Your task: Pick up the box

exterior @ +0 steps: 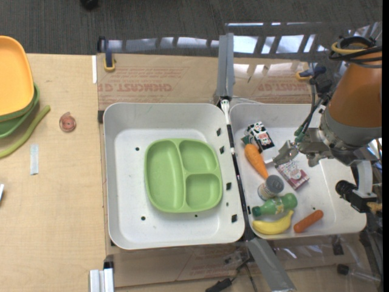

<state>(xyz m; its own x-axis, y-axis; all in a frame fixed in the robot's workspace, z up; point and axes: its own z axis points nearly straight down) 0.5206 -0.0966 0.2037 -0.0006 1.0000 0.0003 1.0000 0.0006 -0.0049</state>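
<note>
On the far left, an orange plate (13,72) sits stacked on green ones (21,126) at the edge of the wooden bench (55,224), with a small pinkish round thing (68,122) lying near them. Beyond the bench runs dark grey carpet (182,8), where a chair castor (89,0) shows.

A brown cardboard sheet (158,81) lies under the two white bins; its red print reads "CHEMCEST GP", seen upside down from here. The left bin (121,181) holds a green divided plate (183,175) at its middle.

In the right bin (340,221), a small black-and-white carton (260,135) lies at the far left corner, its markings too small to read. Just nearer lies a carrot (257,160), then a small can (271,187), a green bottle (276,205) and a banana (271,225) at the near edge, with a second carrot (308,220) to their right.

The box (294,175), pinkish red with a pale label I cannot read, lies flat near the bin's middle. The gripper (290,155) hangs just over its far edge, with the grey-and-orange arm (358,102) behind it on the right. I cannot tell from here whether the fingers are open or closed, or whether they touch the box.
</note>
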